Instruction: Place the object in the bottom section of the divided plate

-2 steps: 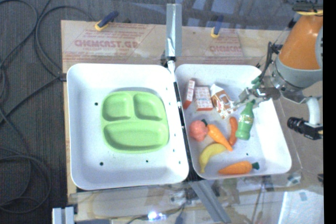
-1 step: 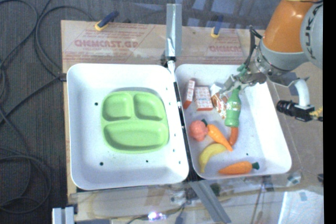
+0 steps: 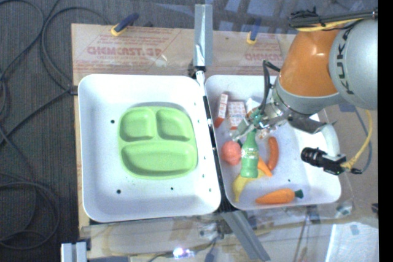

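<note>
i see the arm (image 3: 334, 67) reaching in over the right bin (image 3: 319, 193), its orange band above the wrist and the letters "kuka" readable on the grey shell at the right edge. the end effector (image 3: 256, 121) sits low among the toy food, right above the green bottle (image 3: 249, 156), but from here i cannot tell how it is set or whether anything is gripped. the bottle stands amid a clutter: a pink-red ball (image 3: 231, 153) just left of it, a yellow banana (image 3: 241, 186) below, a carrot (image 3: 279, 196) near the bin's lower wall, a red-orange sausage-like piece (image 3: 272, 152) to its right, and small red-and-white packets (image 3: 228, 109) further up with print too small to read. the green divided plate (image 3: 158, 140) lies in the left bin (image 3: 98, 193), its large bottom section bare. red lettering on the worktop (image 3: 129, 51) reads roughly "chemcast".
</note>
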`<state>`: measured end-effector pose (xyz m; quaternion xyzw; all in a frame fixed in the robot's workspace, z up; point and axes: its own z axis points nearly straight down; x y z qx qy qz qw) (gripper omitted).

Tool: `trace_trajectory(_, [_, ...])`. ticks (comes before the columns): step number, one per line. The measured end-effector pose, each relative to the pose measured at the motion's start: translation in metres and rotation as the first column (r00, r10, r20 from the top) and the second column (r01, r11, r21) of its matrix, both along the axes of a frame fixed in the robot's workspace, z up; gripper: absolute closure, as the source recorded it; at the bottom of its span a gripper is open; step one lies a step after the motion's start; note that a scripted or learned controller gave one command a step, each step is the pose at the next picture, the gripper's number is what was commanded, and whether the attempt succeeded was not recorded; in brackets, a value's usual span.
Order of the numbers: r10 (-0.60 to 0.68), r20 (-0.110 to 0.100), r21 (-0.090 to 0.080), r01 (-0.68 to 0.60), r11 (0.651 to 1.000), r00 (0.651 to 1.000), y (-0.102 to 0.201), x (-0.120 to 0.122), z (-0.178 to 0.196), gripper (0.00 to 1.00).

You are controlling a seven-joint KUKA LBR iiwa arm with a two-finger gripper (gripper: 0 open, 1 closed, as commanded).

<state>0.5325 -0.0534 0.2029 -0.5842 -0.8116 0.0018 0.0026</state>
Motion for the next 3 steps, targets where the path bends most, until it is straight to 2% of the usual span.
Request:
trace_trajectory(1, [0.023,0.002,0.0,-0.023,1.0,1.0,-0.012,0.006,0.011,1.0])
trace_trajectory(2, [0.431,0.003,0.002,-0.431,0.902,0.902,0.038,-0.01,-0.008,1.0])
trace_trajectory(3, [0.52,0.003,0.001,-0.52,0.854,0.854,0.126,-0.013,0.005,1.0])
